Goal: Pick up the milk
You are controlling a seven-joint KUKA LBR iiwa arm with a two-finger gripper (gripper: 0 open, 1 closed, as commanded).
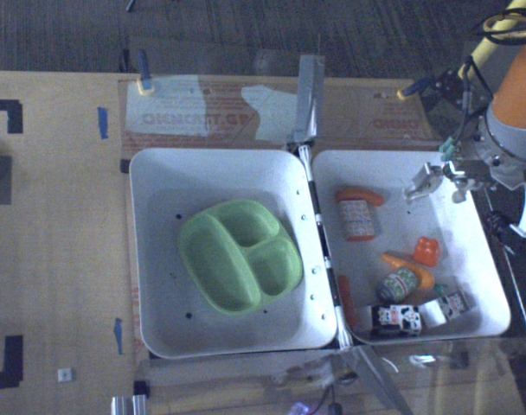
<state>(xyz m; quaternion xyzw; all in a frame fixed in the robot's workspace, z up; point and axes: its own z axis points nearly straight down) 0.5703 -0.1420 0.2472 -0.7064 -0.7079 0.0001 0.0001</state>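
Milk (396, 318), a cow-patterned carton, lies flat at the right bin's (492, 258) near edge. Gripper (436, 182) hovers open and bare over its far corner. Tan bench (55, 258), grey carpet.

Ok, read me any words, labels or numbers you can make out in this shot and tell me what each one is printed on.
Pale reversed lettering on the clear plastic sheet behind the left bin: too faint to read.
More pale reversed lettering on the clear plastic sheet behind the right bin: unreadable.
Black-and-white cow-patterned milk carton: print too small to read.
Red-and-white rectangular packet: label blurred.
Green-labelled jar: label blurred.
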